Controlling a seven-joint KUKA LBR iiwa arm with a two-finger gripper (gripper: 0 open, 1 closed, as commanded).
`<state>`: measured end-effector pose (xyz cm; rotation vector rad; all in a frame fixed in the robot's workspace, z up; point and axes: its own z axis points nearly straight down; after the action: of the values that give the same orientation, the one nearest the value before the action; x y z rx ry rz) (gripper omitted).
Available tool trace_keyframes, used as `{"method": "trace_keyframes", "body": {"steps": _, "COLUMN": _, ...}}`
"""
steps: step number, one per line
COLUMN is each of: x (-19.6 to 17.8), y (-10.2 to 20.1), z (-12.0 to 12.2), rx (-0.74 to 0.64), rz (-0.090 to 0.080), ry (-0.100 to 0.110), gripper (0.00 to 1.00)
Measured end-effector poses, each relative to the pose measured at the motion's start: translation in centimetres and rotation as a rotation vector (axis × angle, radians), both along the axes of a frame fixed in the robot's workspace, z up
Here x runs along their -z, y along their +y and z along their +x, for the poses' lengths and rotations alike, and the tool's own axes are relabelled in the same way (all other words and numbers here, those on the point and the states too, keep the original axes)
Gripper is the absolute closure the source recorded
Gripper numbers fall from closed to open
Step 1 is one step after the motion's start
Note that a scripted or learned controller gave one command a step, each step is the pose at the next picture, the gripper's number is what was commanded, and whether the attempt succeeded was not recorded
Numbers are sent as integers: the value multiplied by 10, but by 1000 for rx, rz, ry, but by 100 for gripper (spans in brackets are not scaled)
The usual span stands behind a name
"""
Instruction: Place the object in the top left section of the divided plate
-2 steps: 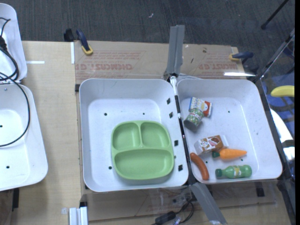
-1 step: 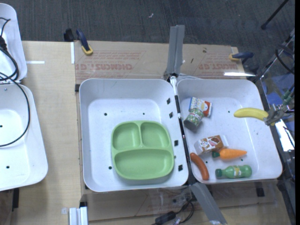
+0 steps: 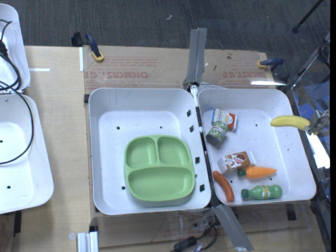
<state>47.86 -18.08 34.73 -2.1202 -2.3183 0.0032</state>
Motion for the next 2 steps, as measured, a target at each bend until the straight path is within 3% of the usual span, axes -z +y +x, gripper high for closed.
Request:
{"method": "trace_keyframes", "body": {"steps": 1, "x": -94, "y": -42, "z": 0, "rx": 78, "rz": -1, "ry": 0, "gripper": 100}}
{"method": "trace_keyframes", "body": {"steps": 2, "x": 45, "y": 9, "z": 0, "rx": 67, "rz": 1, "ry": 2, "gripper": 100}}
